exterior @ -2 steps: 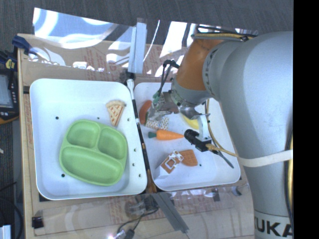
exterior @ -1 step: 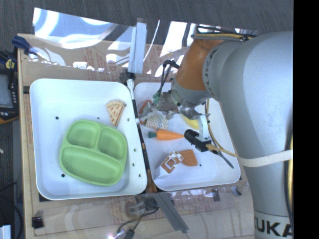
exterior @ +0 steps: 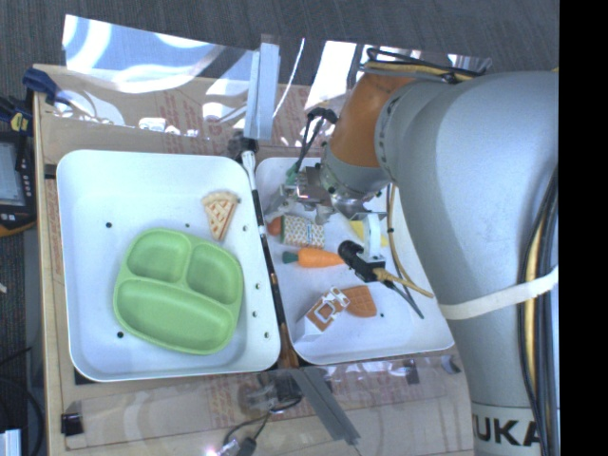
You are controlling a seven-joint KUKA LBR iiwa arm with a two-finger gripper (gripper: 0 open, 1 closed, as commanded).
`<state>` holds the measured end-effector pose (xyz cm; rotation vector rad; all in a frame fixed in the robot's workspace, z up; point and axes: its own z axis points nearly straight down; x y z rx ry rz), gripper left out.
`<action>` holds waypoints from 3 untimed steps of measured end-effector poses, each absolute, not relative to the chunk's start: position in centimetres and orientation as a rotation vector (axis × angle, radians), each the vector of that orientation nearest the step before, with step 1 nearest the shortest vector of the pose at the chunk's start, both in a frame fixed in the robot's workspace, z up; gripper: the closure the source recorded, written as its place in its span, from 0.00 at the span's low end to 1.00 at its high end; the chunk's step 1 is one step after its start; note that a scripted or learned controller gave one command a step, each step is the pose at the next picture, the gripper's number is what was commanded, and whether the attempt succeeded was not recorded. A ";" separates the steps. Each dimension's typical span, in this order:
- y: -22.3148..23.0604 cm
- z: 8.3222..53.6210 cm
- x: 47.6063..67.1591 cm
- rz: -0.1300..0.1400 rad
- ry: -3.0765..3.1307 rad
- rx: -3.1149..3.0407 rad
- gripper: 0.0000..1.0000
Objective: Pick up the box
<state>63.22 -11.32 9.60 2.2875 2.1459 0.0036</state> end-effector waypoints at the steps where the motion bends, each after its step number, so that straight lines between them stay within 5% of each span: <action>1: -11.1 10.8 63.4 0.012 2.151 2.280 1.00; 2: -11.1 10.8 63.4 0.012 2.152 2.279 0.00; 3: -16.2 9.6 61.7 0.004 2.201 2.235 0.00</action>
